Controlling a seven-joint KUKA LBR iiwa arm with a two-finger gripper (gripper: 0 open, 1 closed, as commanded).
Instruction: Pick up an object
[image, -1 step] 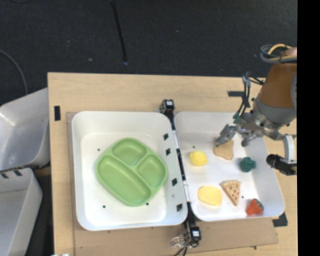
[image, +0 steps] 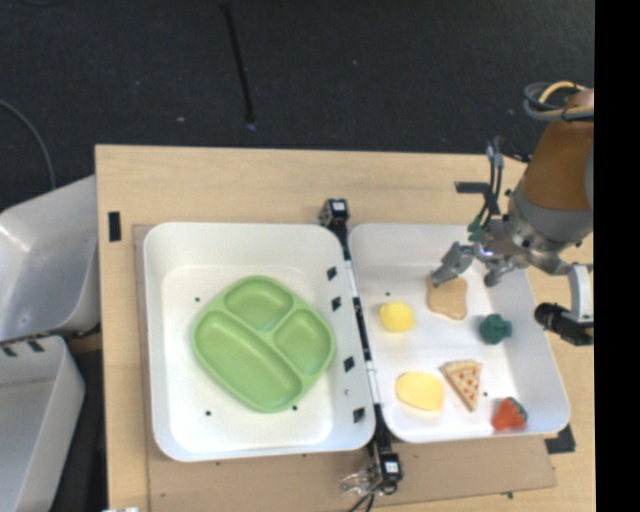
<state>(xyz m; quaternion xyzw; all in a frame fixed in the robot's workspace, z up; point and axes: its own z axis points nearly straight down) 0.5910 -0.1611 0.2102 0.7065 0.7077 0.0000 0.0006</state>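
Note:
The right bin (image: 400, 250) holds several small toy foods. A tan bread-like piece (image: 448, 298) lies near its back, with a yellow ball (image: 397, 317) to its left and a dark green lump (image: 494, 327) to its right. Nearer the front lie a yellow oval piece (image: 420, 391), a pizza slice (image: 463, 382) and a red strawberry (image: 509, 414). My gripper (image: 473, 266) hangs just behind and above the tan piece. Its fingers (image: 450, 266) are spread open and nothing is between them.
A green divided plate (image: 262, 342) lies in the left bin (image: 170, 420). A black clip (image: 334, 211) sits at the back of the seam between the bins. The arm's grey body with its orange band (image: 556, 175) stands over the right bin's back right corner.

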